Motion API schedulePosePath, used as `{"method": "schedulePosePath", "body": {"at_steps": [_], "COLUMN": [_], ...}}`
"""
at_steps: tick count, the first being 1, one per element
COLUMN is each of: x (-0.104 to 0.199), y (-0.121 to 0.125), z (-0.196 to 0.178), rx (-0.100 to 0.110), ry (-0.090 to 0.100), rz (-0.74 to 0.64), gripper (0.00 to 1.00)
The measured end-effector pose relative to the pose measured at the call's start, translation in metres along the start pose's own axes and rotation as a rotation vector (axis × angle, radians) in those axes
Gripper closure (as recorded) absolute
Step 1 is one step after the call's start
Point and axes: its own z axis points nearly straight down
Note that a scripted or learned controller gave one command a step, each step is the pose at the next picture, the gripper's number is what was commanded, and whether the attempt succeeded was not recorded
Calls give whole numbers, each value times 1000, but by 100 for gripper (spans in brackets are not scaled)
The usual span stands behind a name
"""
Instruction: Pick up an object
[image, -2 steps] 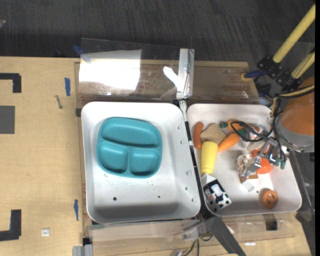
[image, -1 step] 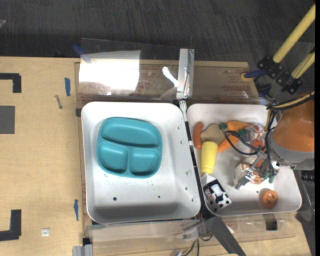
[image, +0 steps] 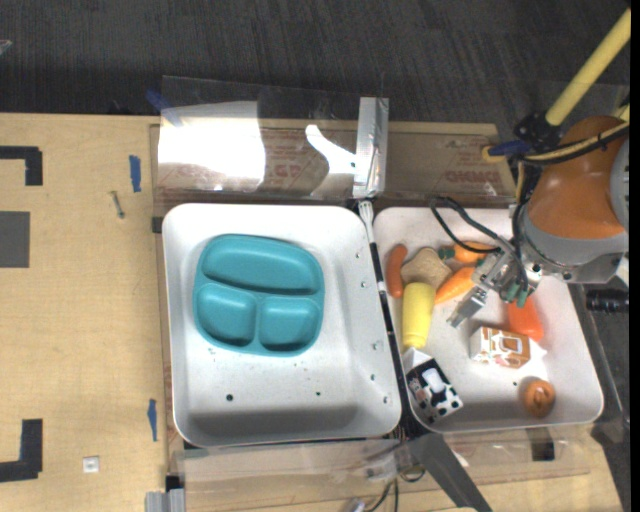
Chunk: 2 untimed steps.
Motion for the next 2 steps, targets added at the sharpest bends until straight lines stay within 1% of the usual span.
{"method": "schedulePosePath", "body": {"at_steps": [1, 2], "x": [38, -41], "y": [-51, 25], "z": [54, 55], "rx": [1, 3], "ry": [-2, 1], "rz": [-31, 74], "gripper": [0, 0]}}
